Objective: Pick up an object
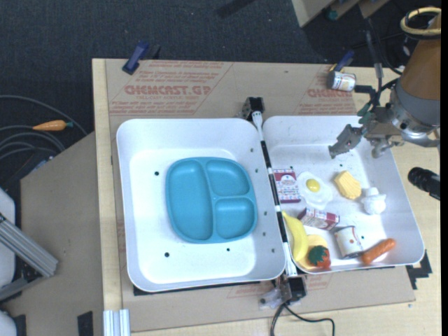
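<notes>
Right bin (399, 187): yellow block (348, 185) mid-bin, open floor along far edge. Near edge crowded: one fried egg (313, 185), one banana (297, 234), one carrot (376, 251), one can (346, 241). Gripper (360, 143) over far edge, claw spread, gripping nothing. Left bin (140, 208): one blue divided plate (211, 198), centered.

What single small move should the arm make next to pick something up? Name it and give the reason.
Probably lower the claw toward the yellow block. The claw hangs over the right bin's bare far end with nothing between its fingers, and the block lies just in front of it, somewhat apart from the fried egg and the white piece.
</notes>
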`<state>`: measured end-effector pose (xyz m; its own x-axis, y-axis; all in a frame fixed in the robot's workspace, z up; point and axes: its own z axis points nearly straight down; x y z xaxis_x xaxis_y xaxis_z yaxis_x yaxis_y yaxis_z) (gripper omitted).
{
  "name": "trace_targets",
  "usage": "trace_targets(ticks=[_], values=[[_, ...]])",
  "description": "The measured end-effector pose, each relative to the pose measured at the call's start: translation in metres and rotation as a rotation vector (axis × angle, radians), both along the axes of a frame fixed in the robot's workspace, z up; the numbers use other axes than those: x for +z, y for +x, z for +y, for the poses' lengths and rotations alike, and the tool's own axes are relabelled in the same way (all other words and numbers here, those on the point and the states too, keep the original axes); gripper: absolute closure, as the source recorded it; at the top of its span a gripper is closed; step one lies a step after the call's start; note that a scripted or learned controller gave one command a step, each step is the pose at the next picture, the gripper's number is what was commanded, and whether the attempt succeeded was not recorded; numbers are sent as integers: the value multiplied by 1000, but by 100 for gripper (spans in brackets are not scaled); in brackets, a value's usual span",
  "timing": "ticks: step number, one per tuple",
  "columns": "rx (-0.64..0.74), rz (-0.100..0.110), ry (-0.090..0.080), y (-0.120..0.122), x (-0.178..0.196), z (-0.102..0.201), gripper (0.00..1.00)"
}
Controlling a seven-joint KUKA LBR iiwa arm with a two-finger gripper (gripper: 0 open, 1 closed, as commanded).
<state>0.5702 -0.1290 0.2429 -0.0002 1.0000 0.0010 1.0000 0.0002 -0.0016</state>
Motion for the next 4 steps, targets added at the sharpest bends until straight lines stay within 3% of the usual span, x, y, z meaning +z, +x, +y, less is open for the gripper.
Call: trace_targets(ticks=[1, 2, 3, 4], values=[[-1, -1, -1, 17, -158, -28, 0], [-1, -4, -1, 18, -148, -28, 100], [-1, -3, -1, 18, -148, -28, 0], [-10, -14, -22, 3, -154, 24, 0]])
